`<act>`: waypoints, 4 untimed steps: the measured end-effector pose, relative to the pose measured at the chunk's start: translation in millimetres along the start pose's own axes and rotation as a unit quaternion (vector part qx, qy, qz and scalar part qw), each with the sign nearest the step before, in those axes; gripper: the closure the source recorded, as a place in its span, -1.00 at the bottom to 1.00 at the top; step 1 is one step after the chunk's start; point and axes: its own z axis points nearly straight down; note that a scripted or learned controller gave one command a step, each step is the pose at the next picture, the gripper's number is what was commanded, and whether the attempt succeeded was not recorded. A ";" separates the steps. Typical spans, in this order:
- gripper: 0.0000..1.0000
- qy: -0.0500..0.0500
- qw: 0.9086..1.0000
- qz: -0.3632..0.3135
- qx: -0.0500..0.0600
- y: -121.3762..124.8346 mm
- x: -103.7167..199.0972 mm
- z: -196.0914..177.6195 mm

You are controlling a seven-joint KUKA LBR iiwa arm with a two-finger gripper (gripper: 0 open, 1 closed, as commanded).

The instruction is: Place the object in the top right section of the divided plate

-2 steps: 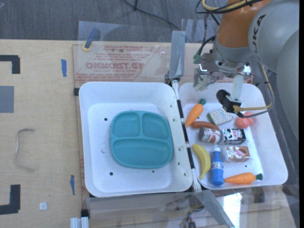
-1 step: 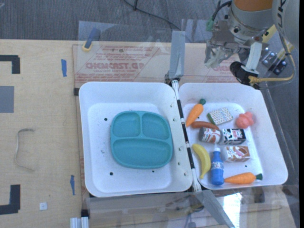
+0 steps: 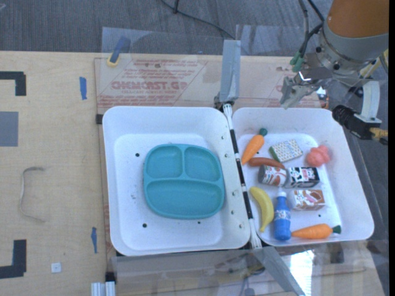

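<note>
**Op:** Starting nearest me, I've got the left bin (image 3: 117, 184) with the plate (image 3: 183, 181) lying flat in the middle of it. Teal, three sections: one wide one along the near side, two smaller ones on the far side. Its long axis runs left to right across the bin. The top right section (image 3: 202, 162) is bare.

**Desk:** And the right bin?

**Op:** The right bin (image 3: 355, 190) holds all the objects. Nearest edge: a carrot (image 3: 313, 231) lying left to right, green end to the right, and a blue bottle (image 3: 282, 216) just beside it, cap pointing away from me. A banana (image 3: 263, 206) lies next to the bottle, close to the divider. Further in, two small cartons (image 3: 305, 187), one behind the other, a can (image 3: 272, 175) on its side touching the far one, and a red sausage-like piece (image 3: 265, 162) above the can. Then a pink thing (image 3: 318, 156), a patterned packet (image 3: 287, 149), and a second carrot (image 3: 253, 147) tilted, green end up and right.

**Desk:** Anything between those and the plate?

**Op:** The two bins' touching rims (image 3: 237, 171).

**Desk:** Gripper?

**Op:** The gripper (image 3: 295, 95) hangs above the far rim of the right bin, fingers slightly apart, nothing between them.
</note>
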 end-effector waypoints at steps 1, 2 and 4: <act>1.00 -0.001 0.999 0.053 -0.002 55.9 41.4 -87.5; 1.00 0.000 1.000 -0.008 0.000 -36.7 113.9 -77.1; 1.00 0.000 0.999 -0.036 0.001 -58.0 258.3 -86.2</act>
